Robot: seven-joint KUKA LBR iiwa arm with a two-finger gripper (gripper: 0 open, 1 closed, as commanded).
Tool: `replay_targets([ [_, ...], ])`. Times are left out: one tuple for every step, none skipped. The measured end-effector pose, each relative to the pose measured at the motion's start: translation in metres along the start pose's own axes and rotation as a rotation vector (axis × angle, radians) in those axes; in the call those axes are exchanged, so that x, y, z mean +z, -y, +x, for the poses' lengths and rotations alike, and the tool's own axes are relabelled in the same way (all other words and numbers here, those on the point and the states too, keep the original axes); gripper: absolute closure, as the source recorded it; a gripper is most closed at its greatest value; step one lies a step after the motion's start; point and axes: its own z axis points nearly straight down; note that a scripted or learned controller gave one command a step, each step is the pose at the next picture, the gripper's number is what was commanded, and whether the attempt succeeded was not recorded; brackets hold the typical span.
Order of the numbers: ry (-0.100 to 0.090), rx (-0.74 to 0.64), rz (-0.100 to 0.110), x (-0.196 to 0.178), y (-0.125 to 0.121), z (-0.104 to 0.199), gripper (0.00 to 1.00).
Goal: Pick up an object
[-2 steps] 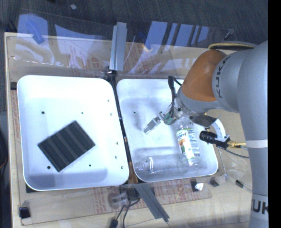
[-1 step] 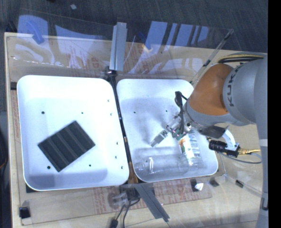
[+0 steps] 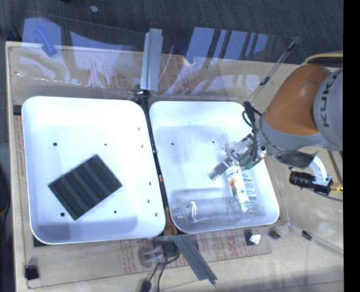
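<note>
— What is seen from the left across the tabletop (image 3: 326, 230)?

— A dark ribbed pad (image 3: 85, 186) is laid flat in the left bin (image 3: 39, 111). In the right bin (image 3: 186, 111), a clear bottle (image 3: 207, 210) lies along the near wall, with a small labelled bottle (image 3: 243, 186) just beside it.

— And the pincer (image 3: 228, 160)?

— It is lowered at the labelled bottle's top; whether it is spread or closed cannot be told.

The arm (image 3: 301, 108) reaches into the right bin (image 3: 186, 132), its gripper (image 3: 231, 163) just above a labelled bottle (image 3: 240, 184); a clear bottle (image 3: 207, 210) lies alongside. A dark ribbed slab (image 3: 85, 186) rests in the left bin (image 3: 76, 117).
</note>
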Motion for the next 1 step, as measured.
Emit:
replay_targets([
  [-0.005, 0.052, 0.002, 0.0206, 0.0012, 0.0018, 0.0],
])
